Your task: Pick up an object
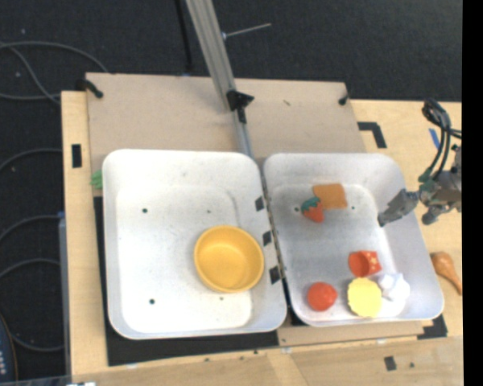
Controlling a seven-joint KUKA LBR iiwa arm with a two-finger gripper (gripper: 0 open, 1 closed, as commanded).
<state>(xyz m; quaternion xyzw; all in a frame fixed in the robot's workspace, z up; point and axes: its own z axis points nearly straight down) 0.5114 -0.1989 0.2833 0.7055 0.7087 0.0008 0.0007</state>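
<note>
The gripper (398, 207) hangs at the right rim of the right bin (338, 166), just inside its edge, and from where I stand it is too small and dark to tell how far its fingers are parted; nothing shows between them. The task names no particular object, so any of the small things in that bin would do. Nearest the gripper is a red block (365, 262) lying alone on the bin floor, which I judge to be light, stiff and easy to pinch across its flat sides. Beyond it, towards the bin's near corner, a yellow disc (365, 297) touches a crumpled white thing (394, 286) that looks soft and may give under the fingers, and a red ball (322, 296) sits just beside the disc; the ball is likely to roll away if taken off-centre. Farther back, an orange-brown block (330, 195) touches a little red and green toy (311, 210). The yellow bowl (229, 258) in the left bin (145, 183) is wide and smooth, and probably graspable only at its rim. The middle of the right bin floor is open, giving room to descend, but the sloping walls crowd the things in the near corner, and the ridge between the bins would hinder any sweep across the table (169, 103).
</note>
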